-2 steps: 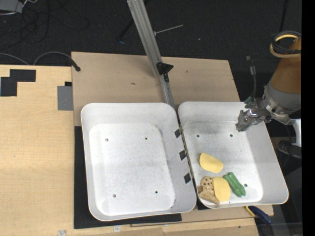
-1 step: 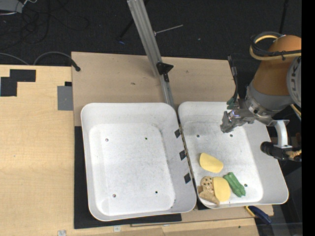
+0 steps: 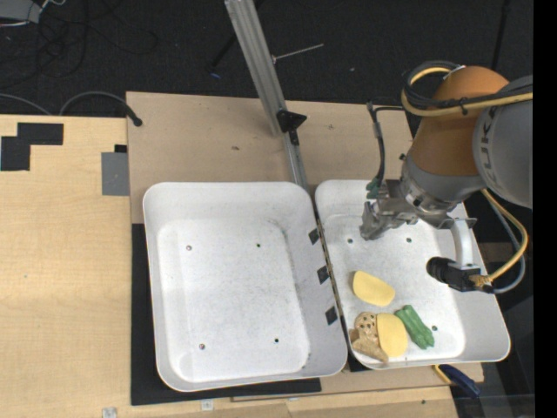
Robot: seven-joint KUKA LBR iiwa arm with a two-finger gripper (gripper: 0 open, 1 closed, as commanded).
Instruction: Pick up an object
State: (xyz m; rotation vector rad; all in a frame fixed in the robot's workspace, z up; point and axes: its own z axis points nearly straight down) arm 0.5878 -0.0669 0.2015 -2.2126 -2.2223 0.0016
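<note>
Several small objects lie in the right bin, toward its front. A yellow rounded piece rests alone near the middle. Closer to the front rim, a second yellow piece lies between a green object and a tan spotted piece, all touching or nearly so. My gripper hangs over the back half of this bin, well behind the yellow rounded piece and apart from every object. Nothing shows in its grasp.
The left bin sits beside the right one, with black clips along the shared edge. A slanted aluminium bar rises behind the bins. The arm's body and cables cover the right bin's back right.
</note>
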